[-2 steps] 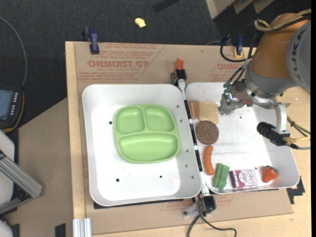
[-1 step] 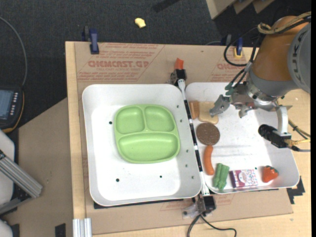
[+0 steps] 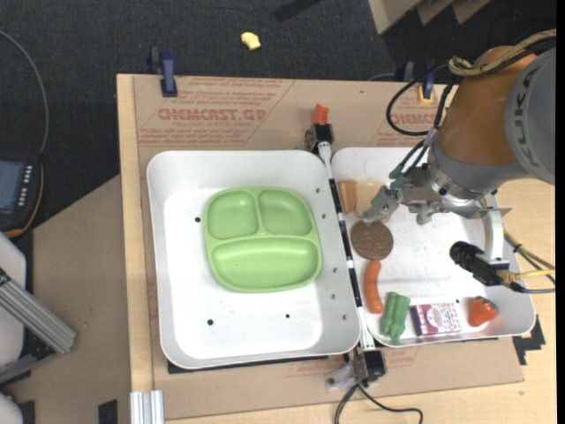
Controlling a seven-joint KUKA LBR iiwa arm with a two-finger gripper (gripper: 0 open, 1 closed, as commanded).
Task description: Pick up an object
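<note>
Green divided plate (image 3: 262, 238) is sitting in the left bin (image 3: 177, 325), while in the right bin (image 3: 516, 321) the gripper (image 3: 381, 205) is hovering just above the brown round cookie (image 3: 372, 239); finger opening cannot be told, nothing visibly held.

A bulky grey robot arm (image 3: 530, 104) with a broad orange band, black cables looping beside its metal tool (image 3: 388, 203).

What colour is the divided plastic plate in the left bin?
Light green divided plate, seen in the camera view.
</note>
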